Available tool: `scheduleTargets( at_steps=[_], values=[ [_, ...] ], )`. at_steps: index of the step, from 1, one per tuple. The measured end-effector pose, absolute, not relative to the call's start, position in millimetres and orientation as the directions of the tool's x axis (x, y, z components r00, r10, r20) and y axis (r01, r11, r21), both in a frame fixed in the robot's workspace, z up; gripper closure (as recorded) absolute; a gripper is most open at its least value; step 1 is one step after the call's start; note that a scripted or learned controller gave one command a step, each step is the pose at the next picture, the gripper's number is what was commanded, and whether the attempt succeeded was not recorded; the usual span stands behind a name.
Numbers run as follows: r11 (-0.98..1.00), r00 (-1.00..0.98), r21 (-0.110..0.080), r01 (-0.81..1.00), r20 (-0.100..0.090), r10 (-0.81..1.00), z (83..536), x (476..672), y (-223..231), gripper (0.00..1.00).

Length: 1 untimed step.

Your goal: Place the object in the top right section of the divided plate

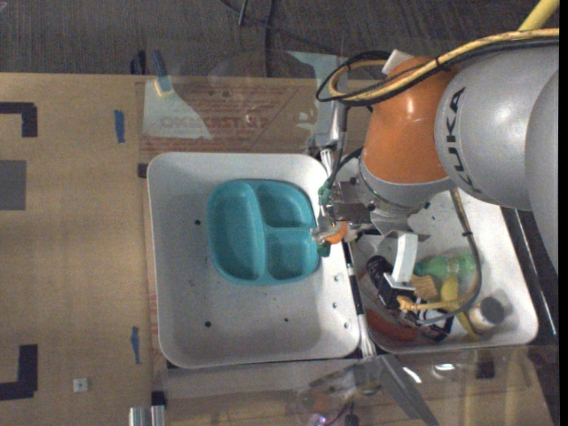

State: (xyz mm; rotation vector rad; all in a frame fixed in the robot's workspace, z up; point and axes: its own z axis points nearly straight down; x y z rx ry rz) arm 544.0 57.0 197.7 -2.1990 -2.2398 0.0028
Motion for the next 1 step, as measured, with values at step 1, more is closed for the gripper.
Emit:
scheduleTargets(
  at_steps=[1],
  values=[
    [0.016,-0.016,-0.002,1.0,0.001,1.0,197.8,544.2,55.9,0.0]
  ],
)
